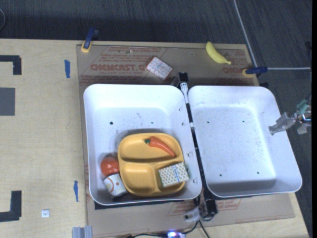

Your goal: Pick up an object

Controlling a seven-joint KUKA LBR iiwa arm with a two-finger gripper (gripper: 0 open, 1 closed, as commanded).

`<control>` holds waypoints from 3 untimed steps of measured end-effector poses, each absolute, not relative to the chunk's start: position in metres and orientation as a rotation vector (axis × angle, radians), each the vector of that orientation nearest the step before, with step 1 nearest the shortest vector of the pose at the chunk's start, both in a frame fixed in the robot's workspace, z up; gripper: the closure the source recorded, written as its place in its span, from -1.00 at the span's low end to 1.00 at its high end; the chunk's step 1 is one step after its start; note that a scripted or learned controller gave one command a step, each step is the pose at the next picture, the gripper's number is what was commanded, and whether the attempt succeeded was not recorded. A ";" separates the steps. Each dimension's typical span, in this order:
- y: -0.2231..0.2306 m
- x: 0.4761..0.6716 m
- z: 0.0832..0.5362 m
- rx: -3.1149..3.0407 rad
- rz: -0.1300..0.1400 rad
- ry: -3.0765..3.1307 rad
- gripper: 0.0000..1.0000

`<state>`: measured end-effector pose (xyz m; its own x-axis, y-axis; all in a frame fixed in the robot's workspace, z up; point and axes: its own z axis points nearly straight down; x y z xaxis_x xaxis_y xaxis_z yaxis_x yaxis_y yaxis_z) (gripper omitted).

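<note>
A pale wooden bench (39,148) fills the left and middle of the view, with black tape marks (11,63) and short blue tape strips (67,68) on its left part. A brown board (124,63) printed with red lettering lies over it under the two bins, held by a blue and yellow clamp (89,37) at its far left corner and a blue clamp (255,71) at its far right. Beyond the bench the floor (148,9) is dark grey carpet, crossed by a thin pale cable (242,24) running toward the far right.

On the board, beyond the bins, lie a small checked packet (158,67) and a banana (217,53).

The left bin (129,103) holds a yellow divided tray (148,165) at its near side. An orange carrot (161,144) lies in the tray's far compartment, and a patterned sponge (173,174) sits in its near right compartment. Just left of the tray, touching it, stands a red and white toy (111,175). The right bin (237,138) is speckled with dark flecks.

The claw (283,124) shows at the right edge, over the right rim of the right bin, its grey metal tip pointing left. Nothing sits between its tips; how far apart they stand cannot be told. The tray and its objects lie well apart from it, across the whole right bin and to the near left.
</note>
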<state>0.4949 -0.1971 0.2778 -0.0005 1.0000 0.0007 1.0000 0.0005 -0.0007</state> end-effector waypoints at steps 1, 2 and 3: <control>-0.224 0.480 0.241 -2.222 0.000 -2.221 -1.00; -0.224 0.480 0.241 -2.222 -0.001 -2.222 -1.00; -0.224 0.480 0.241 -2.222 -0.001 -2.222 -1.00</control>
<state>0.4798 -0.2240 0.2414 0.0001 1.0000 0.0001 1.0000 -0.0001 0.0004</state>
